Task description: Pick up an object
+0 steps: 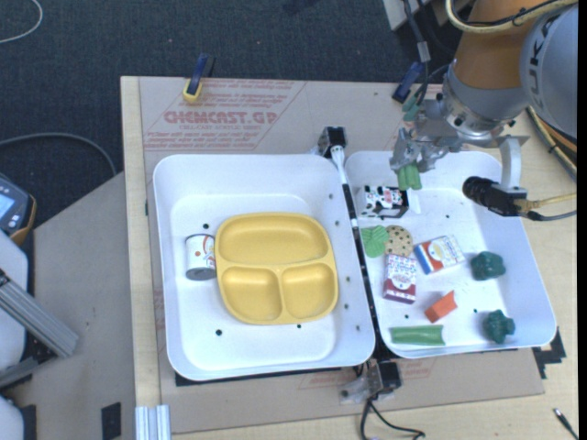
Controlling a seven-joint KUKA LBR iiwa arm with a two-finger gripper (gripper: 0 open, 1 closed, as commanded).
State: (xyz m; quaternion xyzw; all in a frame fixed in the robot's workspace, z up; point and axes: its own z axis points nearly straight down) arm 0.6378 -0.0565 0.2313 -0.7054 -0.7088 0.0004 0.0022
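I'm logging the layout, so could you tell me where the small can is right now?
The small can lies in the left bin, against the left edge of the yellow divided plate.

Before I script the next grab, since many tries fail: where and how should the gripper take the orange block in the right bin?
Grip the orange block across its short width, coming straight down. It lies flat and tilted, with bare floor around it; the red and white carton is its nearest neighbour, so turning the fingers to match its slant likely helps.
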